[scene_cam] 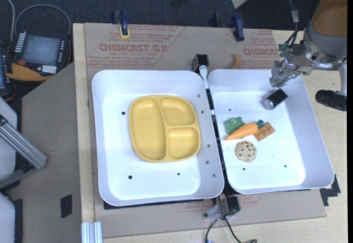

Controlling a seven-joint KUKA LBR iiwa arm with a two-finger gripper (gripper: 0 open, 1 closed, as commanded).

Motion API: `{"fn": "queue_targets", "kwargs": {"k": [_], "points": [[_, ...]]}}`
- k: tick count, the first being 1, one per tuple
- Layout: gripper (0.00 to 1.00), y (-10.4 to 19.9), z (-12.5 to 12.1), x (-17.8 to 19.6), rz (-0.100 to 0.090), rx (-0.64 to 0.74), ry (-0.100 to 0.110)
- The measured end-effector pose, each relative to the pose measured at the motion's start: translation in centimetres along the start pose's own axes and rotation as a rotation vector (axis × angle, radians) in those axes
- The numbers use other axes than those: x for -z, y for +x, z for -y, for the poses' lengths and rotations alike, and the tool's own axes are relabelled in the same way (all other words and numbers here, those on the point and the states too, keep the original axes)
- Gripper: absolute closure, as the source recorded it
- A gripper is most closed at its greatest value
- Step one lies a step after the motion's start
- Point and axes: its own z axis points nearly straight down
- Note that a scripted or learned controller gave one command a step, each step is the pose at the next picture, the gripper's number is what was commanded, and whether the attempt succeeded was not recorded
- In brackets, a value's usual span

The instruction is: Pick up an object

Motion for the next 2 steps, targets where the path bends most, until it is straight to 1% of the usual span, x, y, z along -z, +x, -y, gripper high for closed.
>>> {"fn": "queue_targets", "kwargs": {"k": [1, 2], "points": [[1.0, 5.2, 1.4, 0.7, -0.001, 0.002, -0.002], [1.0, 10.4, 3.6, 0.8, -0.001, 0.002, 0.0]]}}
